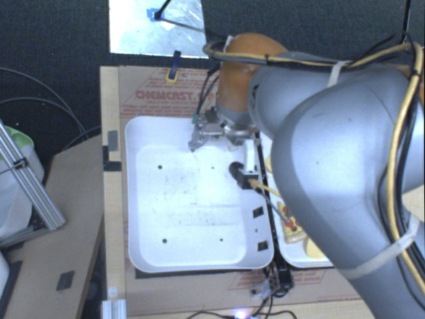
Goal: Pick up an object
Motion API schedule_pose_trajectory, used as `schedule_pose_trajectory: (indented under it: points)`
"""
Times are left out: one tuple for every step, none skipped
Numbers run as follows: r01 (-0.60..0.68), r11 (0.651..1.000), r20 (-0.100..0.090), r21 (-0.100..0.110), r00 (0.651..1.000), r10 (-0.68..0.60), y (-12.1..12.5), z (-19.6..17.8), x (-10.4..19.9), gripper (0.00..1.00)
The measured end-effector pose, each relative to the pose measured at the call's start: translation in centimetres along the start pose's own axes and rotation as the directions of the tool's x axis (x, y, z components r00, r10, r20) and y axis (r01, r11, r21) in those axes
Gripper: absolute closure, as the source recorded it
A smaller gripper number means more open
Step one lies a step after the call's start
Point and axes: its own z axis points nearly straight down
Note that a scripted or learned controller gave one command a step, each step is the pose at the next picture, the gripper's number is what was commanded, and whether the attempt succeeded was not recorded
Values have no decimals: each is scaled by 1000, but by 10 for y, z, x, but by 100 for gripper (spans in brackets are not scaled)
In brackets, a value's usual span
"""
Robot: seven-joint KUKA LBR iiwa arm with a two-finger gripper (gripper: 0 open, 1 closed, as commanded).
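A robotics lab bench set up for bin-picking trials.

A large grey industrial arm with an orange band and loose yellow and black cabling reaches over two shallow white bins set side by side on a board printed with red lettering. Aluminium framing stands at the left, dark carpet surrounds the bench, and a reflective sheet lies beyond it. Cables trail across the floor.
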Motion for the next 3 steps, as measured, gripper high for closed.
schedule_pose_trajectory:
  points:
    - [9, 1000, -2, 10, 1000, -9, -10, 2, 18, 0]
    - [1, 1000, 0, 2, 1000, -1, -2, -105, -63, 0]
    - [13, 1000, -5, -11, 1000, -13, 0, -263, -27, 0]
